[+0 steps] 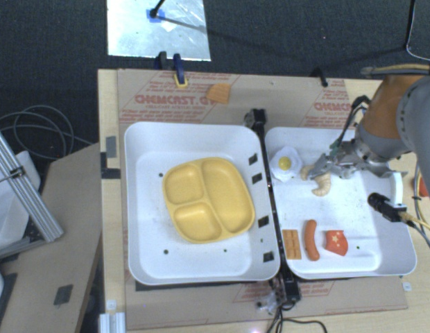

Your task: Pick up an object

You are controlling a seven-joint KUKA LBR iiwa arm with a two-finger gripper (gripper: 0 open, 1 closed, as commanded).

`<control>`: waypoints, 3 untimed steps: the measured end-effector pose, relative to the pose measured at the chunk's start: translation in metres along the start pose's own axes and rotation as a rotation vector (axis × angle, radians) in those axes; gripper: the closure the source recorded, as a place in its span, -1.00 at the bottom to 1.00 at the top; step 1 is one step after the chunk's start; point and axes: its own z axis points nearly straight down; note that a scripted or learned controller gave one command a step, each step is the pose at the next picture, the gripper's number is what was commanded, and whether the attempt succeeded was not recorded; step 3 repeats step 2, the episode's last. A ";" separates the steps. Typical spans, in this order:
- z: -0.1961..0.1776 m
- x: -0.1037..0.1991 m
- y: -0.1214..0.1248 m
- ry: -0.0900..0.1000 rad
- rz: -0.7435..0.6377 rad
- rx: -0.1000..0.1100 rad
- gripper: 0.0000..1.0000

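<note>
The grey arm with its orange band [388,99] reaches in from the right over the right-hand shallow white bin [392,255]. Its two-finger gripper [319,173] sits low at the upper middle of that bin, metal fingers pointing left. The gripper is small and partly blurred against the white floor, so how far apart the tips stand cannot be told, nor whether anything is actually clamped between them. A small pale tan croissant-shaped toy [322,183] lies right at the fingertips, touching or very nearly touching them from below; whether it rests on the bin floor or is lifted cannot be made out.

Just to the left of the gripper, near the bin's upper left corner, lies a toy fried egg, white with a yellow yolk [284,164]. Along the lower part of the same bin sit three more pieces in a row: a small orange-brown ridged cracker-like rectangle [291,243] at the left, an orange-red toy sausage [311,239] just beside it, and a red wedge with pale spots [336,242] to the right, well apart from the gripper.

The left-hand shallow white bin [149,255] holds a yellow plastic plate with three compartments [208,200], lying tilted near its middle. A small orange-brown block [218,92] rests on the cardboard bench top above the bins.
</note>
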 end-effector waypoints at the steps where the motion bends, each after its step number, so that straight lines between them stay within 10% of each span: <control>1: -0.010 -0.001 -0.004 0.002 0.001 0.006 1.00; 2: -0.105 0.095 0.026 0.005 -0.004 -0.001 1.00; 3: -0.105 0.095 0.026 0.005 -0.004 -0.001 1.00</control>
